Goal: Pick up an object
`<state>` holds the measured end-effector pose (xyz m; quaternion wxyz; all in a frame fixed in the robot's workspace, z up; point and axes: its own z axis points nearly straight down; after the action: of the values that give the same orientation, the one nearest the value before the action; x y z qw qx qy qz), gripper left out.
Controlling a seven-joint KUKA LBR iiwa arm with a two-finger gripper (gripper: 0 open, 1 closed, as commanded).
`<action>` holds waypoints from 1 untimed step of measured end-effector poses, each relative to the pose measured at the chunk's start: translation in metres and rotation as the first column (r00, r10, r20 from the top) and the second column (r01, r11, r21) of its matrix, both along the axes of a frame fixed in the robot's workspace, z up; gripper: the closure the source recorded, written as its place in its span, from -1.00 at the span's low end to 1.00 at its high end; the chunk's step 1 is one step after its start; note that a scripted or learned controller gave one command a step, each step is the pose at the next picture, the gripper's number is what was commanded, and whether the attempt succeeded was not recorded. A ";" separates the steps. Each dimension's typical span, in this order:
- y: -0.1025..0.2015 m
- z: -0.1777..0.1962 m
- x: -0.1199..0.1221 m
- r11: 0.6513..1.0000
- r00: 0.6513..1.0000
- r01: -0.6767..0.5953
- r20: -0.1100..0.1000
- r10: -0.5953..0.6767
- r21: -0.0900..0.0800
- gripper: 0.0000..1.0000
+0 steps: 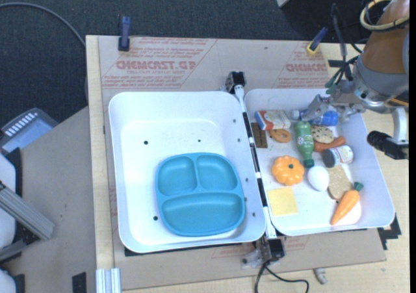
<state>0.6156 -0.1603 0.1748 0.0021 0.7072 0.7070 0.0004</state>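
Jaw state can't be told: the gripper (323,108) sits low over the far edge of the right bin (380,184) and its tips blur into clutter there. Nothing visibly held. Gripper is right above a blue object (329,118), touching or just over it, unclear which.

Candidate objects all lie in the right bin. Green bottle (304,141) lies lengthwise near the bin's middle, just beside the blue object. Cookie (322,134) to its right, small pretzel-like piece (281,135) to its left. Orange pumpkin (288,170) below the bottle, white egg (318,178) just beside the pumpkin. Yellow cheese slice (283,201) flat near the front-left of the bin. Carrot (346,205) tilted at front right, bread slice (338,183) just above it. Red-and-white can (340,154) beside the cookie. Packaged items at the bin's far-left corner, too small to identify.

Left bin (130,155) holds a blue divided plate (199,193), three compartments, toward the front.

Arm (385,58) enters from the right, orange band showing.
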 end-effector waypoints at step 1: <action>0.031 -0.091 -0.028 1.000 1.000 -0.001 -0.004 0.001 0.003 -1.00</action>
<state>0.5878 -0.1290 0.0843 -0.0004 0.7070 0.7072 -0.0001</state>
